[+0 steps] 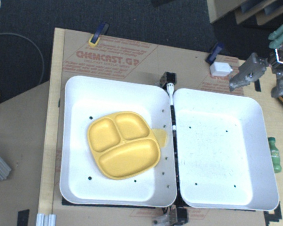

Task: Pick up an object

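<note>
Lying in the left shallow white plastic bin [71,126], a yellow plastic divided plate [123,145] with three compartments sits flat near the bin's middle, its right edge close to the wall shared with the neighbouring bin. Beside it, the right white bin [261,153] rests on the same brown cardboard sheet [113,56]. At the upper right, beyond the right bin's far corner, the grey metal gripper [246,72] hangs above the bench, well apart from the plate; whether its jaws are spread or pressed together cannot be told.

Hand [251,73] — upper right, aloft
</note>
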Robot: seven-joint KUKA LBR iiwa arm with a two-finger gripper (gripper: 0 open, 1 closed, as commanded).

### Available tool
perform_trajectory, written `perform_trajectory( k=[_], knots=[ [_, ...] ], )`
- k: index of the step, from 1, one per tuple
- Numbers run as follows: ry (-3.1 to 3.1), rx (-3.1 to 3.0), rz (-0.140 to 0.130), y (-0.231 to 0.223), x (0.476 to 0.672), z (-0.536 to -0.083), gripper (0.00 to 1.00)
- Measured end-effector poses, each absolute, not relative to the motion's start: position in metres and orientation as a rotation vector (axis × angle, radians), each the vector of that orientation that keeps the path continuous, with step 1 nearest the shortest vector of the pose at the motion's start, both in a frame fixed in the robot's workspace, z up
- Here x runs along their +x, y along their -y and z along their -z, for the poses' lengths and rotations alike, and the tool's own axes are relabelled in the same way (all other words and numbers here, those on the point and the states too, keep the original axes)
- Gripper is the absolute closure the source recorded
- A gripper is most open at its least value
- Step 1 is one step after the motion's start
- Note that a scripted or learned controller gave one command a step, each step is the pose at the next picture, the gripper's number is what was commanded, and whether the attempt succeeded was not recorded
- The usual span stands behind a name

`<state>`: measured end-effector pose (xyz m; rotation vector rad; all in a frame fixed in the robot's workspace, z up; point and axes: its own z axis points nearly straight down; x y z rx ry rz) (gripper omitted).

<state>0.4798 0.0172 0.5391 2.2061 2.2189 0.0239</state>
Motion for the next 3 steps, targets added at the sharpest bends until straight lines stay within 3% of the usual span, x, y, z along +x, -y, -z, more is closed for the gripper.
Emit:
perform_trajectory(
  k=[1,2,3],
  knots=[
    [-2.221,2.217,-0.004,-0.016,0.48,-0.541,1.0],
    [-2.227,2.226,0.014,-0.035,0.478,-0.428,1.0],
    [-2.225,2.221,0.003,-0.078,0.479,-0.428,1.0]
  ],
)
